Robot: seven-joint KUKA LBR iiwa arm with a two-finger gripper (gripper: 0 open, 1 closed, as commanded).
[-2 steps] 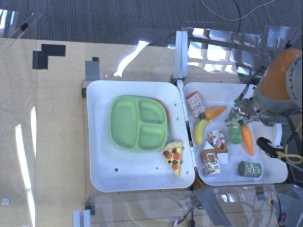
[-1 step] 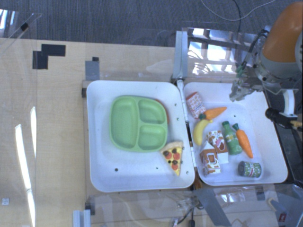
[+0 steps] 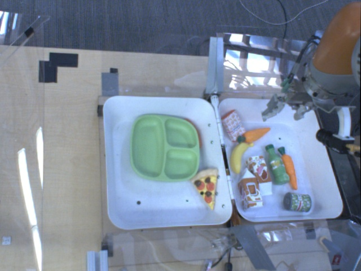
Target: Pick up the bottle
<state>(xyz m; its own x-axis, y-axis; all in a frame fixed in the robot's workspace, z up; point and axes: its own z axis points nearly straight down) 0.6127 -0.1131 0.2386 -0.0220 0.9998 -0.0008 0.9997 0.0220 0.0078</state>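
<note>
The green bottle (image 3: 276, 164) lies in the right bin (image 3: 330, 205), squeezed between a small carton (image 3: 257, 166) and a carrot (image 3: 289, 170); I fear the fingers catch a neighbour instead. Farther back, my gripper (image 3: 286, 106) hangs spread and empty over the bin's far edge; a slanted descent could miss.

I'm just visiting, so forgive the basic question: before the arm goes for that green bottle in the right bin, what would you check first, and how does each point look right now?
1. Two-finger gripper open and holding nothing: ok.
2. Green plastic bottle with a dark cap in plain view in the right white bin: ok.
3. Gripper above the bottle: not ok, it hangs over the bin's far end.
4. Room beside the bottle: not ok, a small orange toy carrot and a brown-and-white carton lie close on either side.
5. Bottle standing or lying: cannot tell for sure; looks to be lying.
</note>
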